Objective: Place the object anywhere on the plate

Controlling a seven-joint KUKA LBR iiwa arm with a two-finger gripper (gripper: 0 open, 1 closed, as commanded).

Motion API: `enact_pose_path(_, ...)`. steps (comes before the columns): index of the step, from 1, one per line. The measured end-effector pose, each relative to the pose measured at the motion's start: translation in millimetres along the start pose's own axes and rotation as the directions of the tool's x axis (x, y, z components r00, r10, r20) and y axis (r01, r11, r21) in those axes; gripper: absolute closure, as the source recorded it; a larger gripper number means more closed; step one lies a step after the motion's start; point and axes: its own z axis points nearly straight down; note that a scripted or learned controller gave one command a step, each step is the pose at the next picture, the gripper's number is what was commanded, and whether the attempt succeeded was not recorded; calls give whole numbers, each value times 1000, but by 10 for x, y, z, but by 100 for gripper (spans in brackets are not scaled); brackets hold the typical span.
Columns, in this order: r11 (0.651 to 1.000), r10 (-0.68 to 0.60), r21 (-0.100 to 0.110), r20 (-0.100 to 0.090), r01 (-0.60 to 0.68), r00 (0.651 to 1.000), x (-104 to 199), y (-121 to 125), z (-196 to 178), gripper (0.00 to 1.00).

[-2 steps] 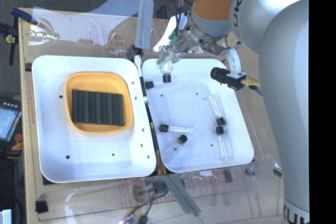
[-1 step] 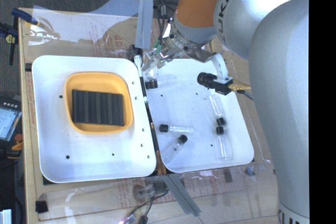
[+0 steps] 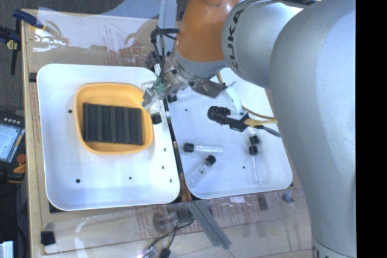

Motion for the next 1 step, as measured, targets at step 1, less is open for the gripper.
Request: enact_pose_path(1, 1000, 1, 0, 1, -1, 1000, -7, -2, -2, 0)
